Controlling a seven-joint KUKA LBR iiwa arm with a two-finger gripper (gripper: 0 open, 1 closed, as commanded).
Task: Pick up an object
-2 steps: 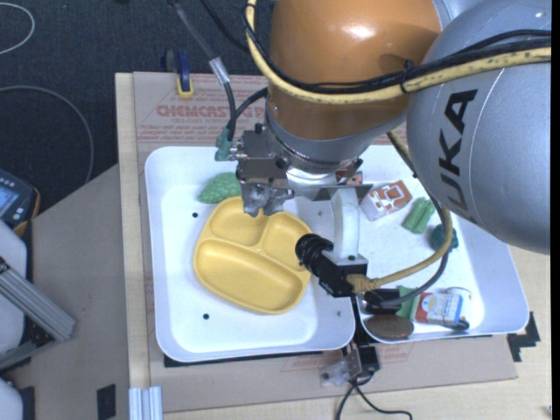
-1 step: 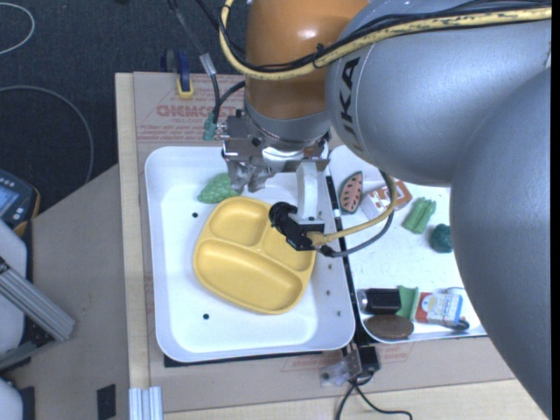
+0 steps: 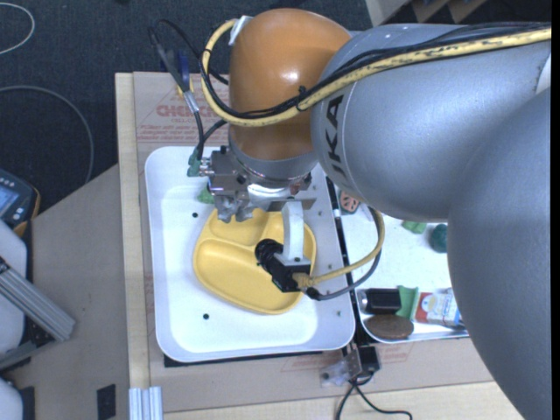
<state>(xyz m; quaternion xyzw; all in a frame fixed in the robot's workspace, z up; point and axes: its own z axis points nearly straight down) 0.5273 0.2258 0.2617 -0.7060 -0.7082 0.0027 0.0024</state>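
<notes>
Gripper (image 3: 234, 206) low at yellow dish (image 3: 229, 276) rim, white bin (image 3: 175, 322) — likely grasp stage; jaw opening: cannot tell. Next — secure rim, lift.

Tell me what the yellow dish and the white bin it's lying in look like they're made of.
The yellow dish looks like moulded plastic with a satin finish: even colour, a soft rounded rim and only a faint sheen. The left bin also seems to be plastic, smooth and slightly glossy white with rounded corners, though coated metal can't be ruled out.
</notes>
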